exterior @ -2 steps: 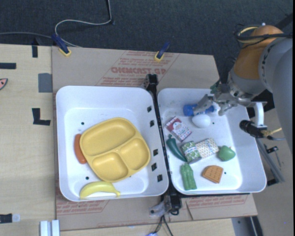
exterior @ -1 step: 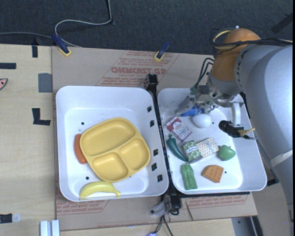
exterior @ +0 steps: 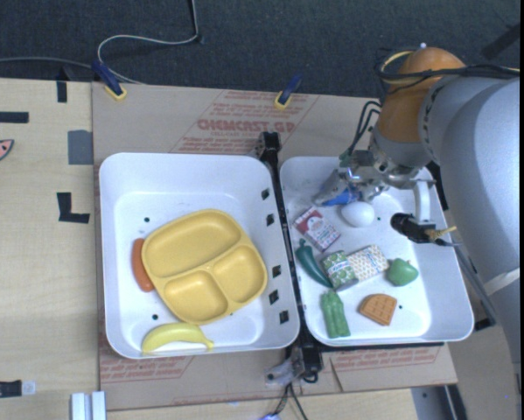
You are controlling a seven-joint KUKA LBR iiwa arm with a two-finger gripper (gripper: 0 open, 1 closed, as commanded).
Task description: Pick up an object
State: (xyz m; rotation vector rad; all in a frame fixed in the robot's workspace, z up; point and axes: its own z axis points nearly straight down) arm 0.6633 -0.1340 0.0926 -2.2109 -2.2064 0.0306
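Camera view: gripper (exterior: 353, 185) hangs low over the white egg (exterior: 359, 213) near the right bin's (exterior: 436, 322) back edge, approach underway; next it must descend squarely onto it.

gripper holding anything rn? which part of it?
Cannot be told. The gripper sits low at the back of the right bin, just above the white egg; nothing is visibly between its fingers.

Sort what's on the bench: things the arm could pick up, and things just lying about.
Job:
gripper
egg
packet
pepper
waffle
banana
yellow tray

Lying about:
cable
two clamps
cardboard
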